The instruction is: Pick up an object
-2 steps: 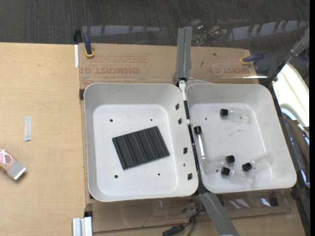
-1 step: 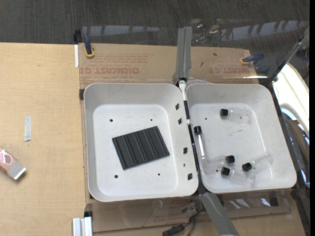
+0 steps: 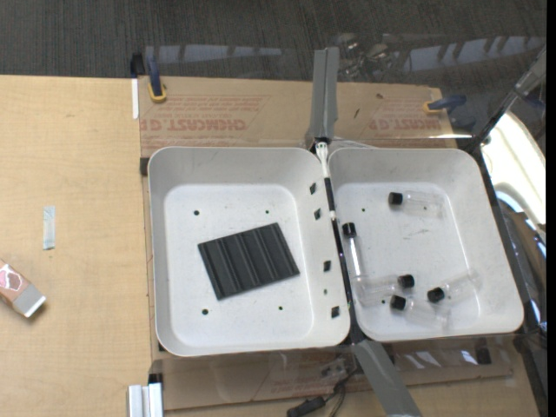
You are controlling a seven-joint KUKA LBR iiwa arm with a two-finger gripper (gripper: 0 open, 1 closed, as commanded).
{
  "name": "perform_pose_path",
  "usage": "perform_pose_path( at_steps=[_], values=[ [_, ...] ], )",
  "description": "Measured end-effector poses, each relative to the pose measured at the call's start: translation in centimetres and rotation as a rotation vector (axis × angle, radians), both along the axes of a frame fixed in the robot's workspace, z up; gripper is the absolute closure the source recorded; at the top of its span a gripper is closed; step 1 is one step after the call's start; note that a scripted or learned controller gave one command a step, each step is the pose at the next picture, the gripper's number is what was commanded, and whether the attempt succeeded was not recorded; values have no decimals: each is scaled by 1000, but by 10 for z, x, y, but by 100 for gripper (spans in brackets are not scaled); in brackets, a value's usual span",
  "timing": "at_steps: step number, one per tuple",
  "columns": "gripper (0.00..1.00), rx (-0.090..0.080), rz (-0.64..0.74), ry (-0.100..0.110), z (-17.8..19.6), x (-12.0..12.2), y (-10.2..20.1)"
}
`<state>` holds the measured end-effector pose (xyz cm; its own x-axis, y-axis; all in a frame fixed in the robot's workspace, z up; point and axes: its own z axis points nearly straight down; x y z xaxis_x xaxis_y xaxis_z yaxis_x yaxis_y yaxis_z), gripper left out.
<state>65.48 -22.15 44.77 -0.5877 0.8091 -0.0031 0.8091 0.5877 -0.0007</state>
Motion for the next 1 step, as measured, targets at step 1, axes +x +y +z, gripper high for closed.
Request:
perform_pose_path(
  at_steps=[1],
  values=[
    [100, -2, 3, -1, 8, 2, 1]
  ],
)
